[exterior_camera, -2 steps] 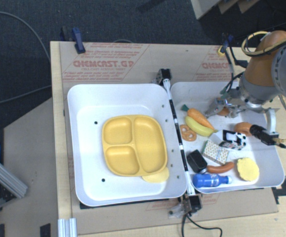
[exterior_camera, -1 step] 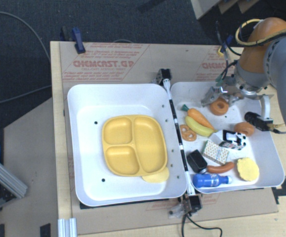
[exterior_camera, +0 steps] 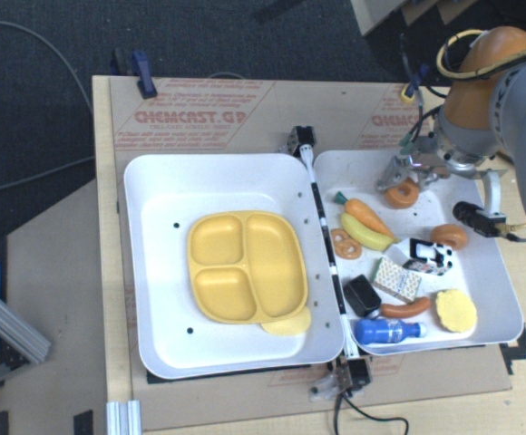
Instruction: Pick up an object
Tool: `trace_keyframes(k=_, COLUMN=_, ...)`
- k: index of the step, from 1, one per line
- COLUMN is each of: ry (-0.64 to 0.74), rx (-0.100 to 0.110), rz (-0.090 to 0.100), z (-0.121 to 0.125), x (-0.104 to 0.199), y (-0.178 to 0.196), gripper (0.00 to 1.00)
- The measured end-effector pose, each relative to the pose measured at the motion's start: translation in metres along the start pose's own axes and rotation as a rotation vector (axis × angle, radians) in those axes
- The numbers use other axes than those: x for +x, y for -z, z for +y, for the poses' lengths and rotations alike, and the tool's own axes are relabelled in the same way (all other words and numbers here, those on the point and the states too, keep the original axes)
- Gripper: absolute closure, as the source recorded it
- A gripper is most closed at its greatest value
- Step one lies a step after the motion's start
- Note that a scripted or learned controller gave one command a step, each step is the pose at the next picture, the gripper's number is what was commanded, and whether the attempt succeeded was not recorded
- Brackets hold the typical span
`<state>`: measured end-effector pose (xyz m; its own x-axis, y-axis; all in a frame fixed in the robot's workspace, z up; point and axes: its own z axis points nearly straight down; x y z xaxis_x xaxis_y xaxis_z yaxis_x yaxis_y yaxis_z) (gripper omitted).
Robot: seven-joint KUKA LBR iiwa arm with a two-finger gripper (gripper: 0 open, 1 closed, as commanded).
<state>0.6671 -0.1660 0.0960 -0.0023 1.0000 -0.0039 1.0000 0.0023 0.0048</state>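
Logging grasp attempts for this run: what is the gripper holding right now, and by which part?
It cannot be told. The gripper hangs right over a brown donut-like ring in the right bin, but no grasp shows.

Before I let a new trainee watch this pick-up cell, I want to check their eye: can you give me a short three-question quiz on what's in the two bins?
1. True or false: the yellow divided plate lies in the left bin.
2. Which thing lies nearest the front edge of the right bin? A) carrot B) blue bottle C) banana
3. Fill in: the gripper is right above a brown ______.

Key: 1 true; 2 B; 3 doughnut.
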Motion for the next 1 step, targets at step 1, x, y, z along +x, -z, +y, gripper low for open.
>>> trace_keyframes(k=1, ry=-0.001, rx=0.001, rz=0.003, z=0.001, x=0.0769, y=0.0906, gripper=1.0)
